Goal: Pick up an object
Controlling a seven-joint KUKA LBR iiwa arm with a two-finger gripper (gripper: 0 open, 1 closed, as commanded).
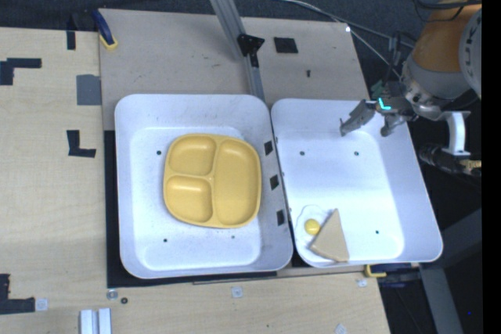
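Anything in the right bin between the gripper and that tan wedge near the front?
No. In the camera view, only bare white bin floor lies between the gripper and the tan wedge.

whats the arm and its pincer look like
The arm is bulky and rounded, grey with a broad orange band above the wrist. The pincer has two slim dark grey fingers, with a small cyan light glowing at their base. A thin cable loops above the orange band.

No readable text, labels or numbers anywhere
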